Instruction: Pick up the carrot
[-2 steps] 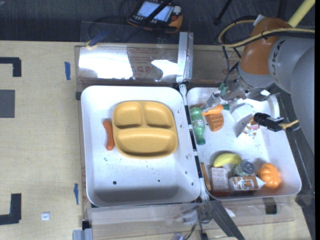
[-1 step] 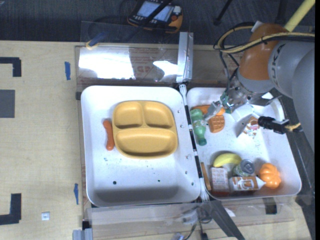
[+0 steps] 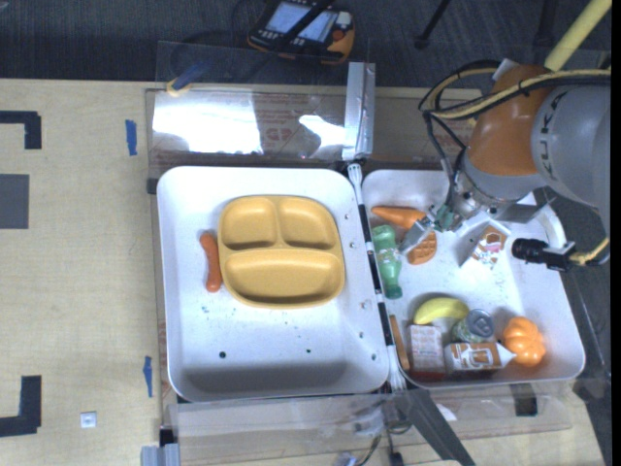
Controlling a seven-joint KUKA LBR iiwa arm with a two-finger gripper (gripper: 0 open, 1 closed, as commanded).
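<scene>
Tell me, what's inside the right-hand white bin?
In the right bin: carrot, green bottle, banana, can, small boxes, orange fruit. The arm covers its far corner.

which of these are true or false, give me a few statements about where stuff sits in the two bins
1. The yellow divided plastic plate lies in the left white bin. True.
2. The orange carrot lies on the yellow plate. False: it lies in the right white bin, near its far left corner.
3. The tool is over the right bin, close to the carrot. True.
4. The yellow banana lies in the left bin. False: it is in the right bin.
5. An orange-red sausage lies left of the plate. True.
</scene>
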